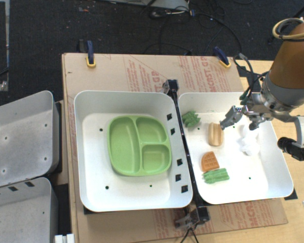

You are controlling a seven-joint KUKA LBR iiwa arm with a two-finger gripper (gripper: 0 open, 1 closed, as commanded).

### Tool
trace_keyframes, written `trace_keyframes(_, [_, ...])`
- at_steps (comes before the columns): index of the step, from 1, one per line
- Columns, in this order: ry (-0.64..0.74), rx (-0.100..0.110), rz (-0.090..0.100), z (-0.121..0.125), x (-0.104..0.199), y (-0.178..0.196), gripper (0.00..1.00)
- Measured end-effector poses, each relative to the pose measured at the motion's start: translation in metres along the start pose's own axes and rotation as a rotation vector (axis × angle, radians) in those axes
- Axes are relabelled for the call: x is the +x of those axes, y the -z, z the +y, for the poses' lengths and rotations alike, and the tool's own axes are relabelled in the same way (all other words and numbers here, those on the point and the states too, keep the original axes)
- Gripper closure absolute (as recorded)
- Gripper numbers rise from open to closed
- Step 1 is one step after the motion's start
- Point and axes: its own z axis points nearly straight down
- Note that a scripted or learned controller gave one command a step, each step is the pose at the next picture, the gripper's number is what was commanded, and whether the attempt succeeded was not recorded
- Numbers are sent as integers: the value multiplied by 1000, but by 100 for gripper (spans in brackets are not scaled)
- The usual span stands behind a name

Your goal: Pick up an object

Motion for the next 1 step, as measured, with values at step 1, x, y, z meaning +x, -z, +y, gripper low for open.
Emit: trace_keyframes(1, [2, -12, -2, 2, 0, 6, 0])
